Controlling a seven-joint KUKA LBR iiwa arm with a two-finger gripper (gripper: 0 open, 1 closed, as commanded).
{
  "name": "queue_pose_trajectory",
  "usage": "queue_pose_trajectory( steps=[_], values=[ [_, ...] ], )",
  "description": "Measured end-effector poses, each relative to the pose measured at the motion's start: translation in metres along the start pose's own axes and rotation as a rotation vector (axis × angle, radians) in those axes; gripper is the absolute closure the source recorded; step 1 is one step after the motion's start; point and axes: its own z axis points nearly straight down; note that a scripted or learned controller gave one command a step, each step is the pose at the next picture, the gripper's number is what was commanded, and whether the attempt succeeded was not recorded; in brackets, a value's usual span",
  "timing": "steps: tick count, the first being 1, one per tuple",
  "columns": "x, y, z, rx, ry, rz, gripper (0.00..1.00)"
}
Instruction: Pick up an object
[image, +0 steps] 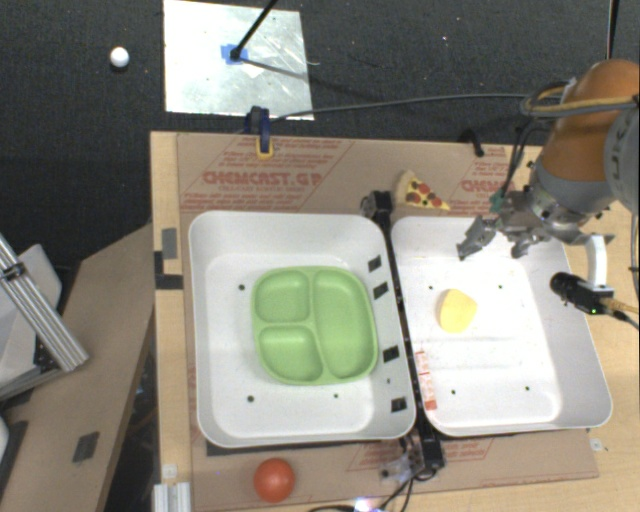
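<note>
Claw (497, 239) above far edge of right bin (560, 400), fingers spread apart, nothing between them. One rounded yellow lump (457, 310) on that bin's floor, left of centre, bare white floor on all sides. One smooth green divided plate (313, 325) in left bin (225, 400).

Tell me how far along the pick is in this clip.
Done: the arm has reached over the right bin. In hand: nothing; the gripper is open above the bin's far end, with no object between its fingers. Left: the whole grasp. The yellow object lies on the bin floor, apart from the gripper, and must be approached, gripped and lifted.
</note>
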Motion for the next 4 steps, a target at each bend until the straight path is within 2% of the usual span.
queue_pose_trajectory(
  steps=[1, 3, 4],
  values=[
    [0.0, 0.003, -0.006, -0.011, -0.001, -0.002, 0.0],
    [0.002, 0.018, 0.09, -0.008, -0.001, -0.005, 0.0],
    [0.002, 0.019, 0.113, -0.01, -0.001, -0.005, 0.0]
  ],
)
